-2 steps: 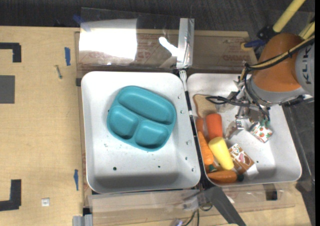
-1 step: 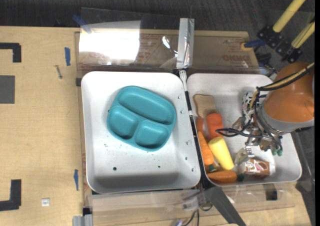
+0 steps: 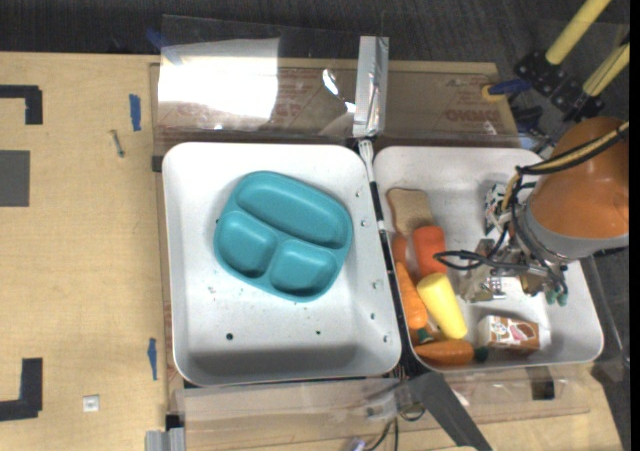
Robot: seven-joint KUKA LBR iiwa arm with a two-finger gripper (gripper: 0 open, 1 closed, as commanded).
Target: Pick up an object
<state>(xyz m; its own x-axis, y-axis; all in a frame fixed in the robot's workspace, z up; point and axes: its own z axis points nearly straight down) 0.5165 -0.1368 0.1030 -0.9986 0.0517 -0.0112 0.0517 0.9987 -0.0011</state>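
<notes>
My gripper [image 3: 498, 277] is low over the middle of the right bin [image 3: 455, 167], under the arm's orange band [image 3: 590, 189] and a tangle of cables. Left of it lie several toy foods: a tan bread slice [image 3: 408, 206], a red-orange piece [image 3: 429, 247], a yellow piece [image 3: 441, 305], an orange carrot [image 3: 411, 301] and an orange piece [image 3: 446, 351] at the front wall. A small printed packet [image 3: 511, 332] lies just in front of the gripper. The arm hides what is directly under the gripper.
The left bin [image 3: 190, 239] holds a teal divided plate [image 3: 283, 232]. A metal divider [image 3: 371, 89] and clear sheeting stand behind the bins. Yellow poles [image 3: 590, 4] rise at the back right. Wooden bench [image 3: 70, 239] extends to the left.
</notes>
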